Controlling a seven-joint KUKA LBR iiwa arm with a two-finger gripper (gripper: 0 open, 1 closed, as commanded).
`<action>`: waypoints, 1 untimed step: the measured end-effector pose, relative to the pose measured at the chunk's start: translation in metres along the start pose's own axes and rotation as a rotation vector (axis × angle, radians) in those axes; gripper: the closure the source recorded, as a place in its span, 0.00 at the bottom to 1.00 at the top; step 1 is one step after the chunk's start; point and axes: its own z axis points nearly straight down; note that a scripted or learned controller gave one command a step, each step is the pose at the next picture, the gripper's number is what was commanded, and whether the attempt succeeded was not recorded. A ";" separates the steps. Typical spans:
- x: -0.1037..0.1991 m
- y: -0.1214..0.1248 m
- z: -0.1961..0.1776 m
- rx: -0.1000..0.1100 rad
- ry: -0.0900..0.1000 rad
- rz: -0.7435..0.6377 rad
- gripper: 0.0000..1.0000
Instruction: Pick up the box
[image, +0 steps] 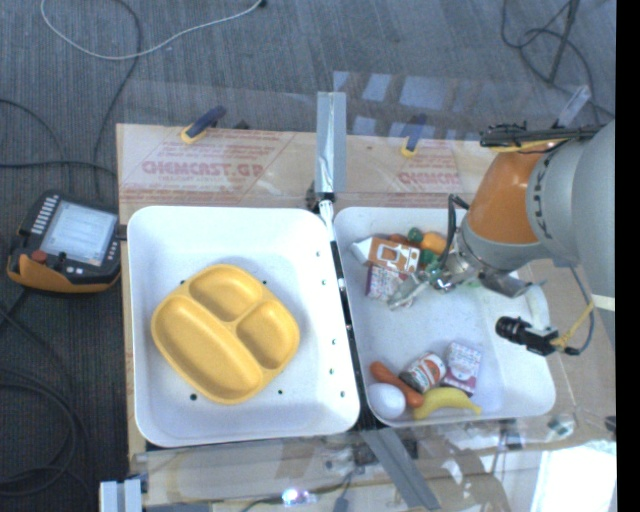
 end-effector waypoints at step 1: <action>-0.001 0.000 -0.010 -0.001 -0.002 0.000 1.00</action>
